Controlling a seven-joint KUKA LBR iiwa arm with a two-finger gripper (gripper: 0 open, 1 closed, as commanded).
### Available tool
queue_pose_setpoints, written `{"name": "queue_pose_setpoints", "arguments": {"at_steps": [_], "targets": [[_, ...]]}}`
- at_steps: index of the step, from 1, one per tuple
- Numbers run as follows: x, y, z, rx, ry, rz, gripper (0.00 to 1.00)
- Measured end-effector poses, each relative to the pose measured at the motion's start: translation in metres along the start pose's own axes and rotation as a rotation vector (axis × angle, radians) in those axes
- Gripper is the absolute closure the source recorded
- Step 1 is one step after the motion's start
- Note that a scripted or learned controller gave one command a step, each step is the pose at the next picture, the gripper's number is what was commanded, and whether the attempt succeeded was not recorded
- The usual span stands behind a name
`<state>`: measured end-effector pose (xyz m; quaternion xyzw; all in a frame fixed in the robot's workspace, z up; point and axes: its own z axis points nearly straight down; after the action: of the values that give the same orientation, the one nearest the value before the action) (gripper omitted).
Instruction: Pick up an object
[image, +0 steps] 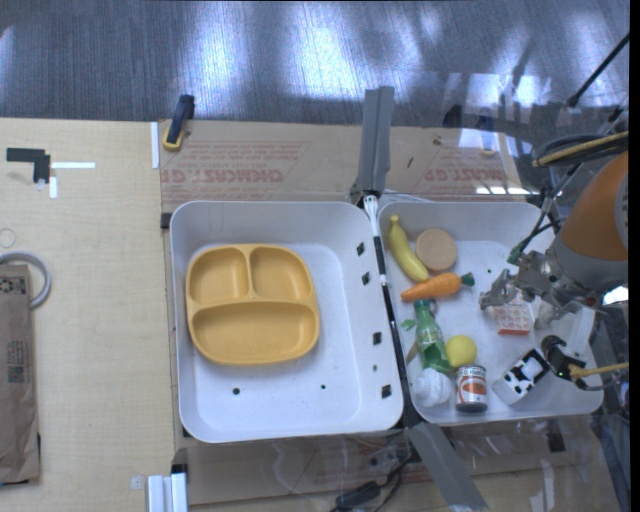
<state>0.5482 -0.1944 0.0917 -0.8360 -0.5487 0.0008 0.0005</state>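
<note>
From where I am standing, the arm (596, 216) is reaching in from the right and hanging its end effector (510, 288) low over the right bin (470, 212). It is sitting just above a red and white packet (514, 320) on the bin floor. I cannot tell whether the end effector is apart or together, and nothing is showing in its grip.

A banana (405, 250) and a round tan disc (436, 249) are lying near the bin's far wall, with a carrot (432, 288) just below them. A green bottle (430, 336), a lemon (461, 351) and a small can (471, 388) are clustering toward the near wall. A yellow divided plate (252, 303) is lying flat in the left bin (262, 214), and both bins are resting on the counter (80, 300).
</note>
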Motion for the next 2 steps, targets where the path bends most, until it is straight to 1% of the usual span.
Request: {"name": "queue_pose_setpoints", "arguments": {"at_steps": [1, 2], "targets": [[-0.0007, -0.0006, -0.0077, 0.003, -0.002, 0.000, 1.00], [-0.0068, -0.0020, 0.0009, 0.002, 0.000, 0.100, 1.00]]}}
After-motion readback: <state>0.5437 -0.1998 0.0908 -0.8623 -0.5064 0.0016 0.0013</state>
